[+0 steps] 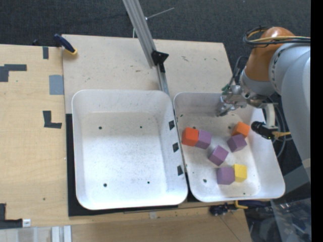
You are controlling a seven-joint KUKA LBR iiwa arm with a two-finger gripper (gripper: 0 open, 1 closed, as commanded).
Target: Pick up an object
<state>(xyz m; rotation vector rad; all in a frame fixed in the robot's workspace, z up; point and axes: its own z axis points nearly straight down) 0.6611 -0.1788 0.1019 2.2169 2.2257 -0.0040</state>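
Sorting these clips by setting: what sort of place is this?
Probably a robotics lab bench for grasping trials: a robot arm reaches over two white bins, and small coloured foam blocks lie in the right one.

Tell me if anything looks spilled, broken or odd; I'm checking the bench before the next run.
Nothing stands out. All the blocks, such as the orange block and yellow block, lie inside the right bin; none has spilled onto the bench. The gripper hangs over that bin's far end.
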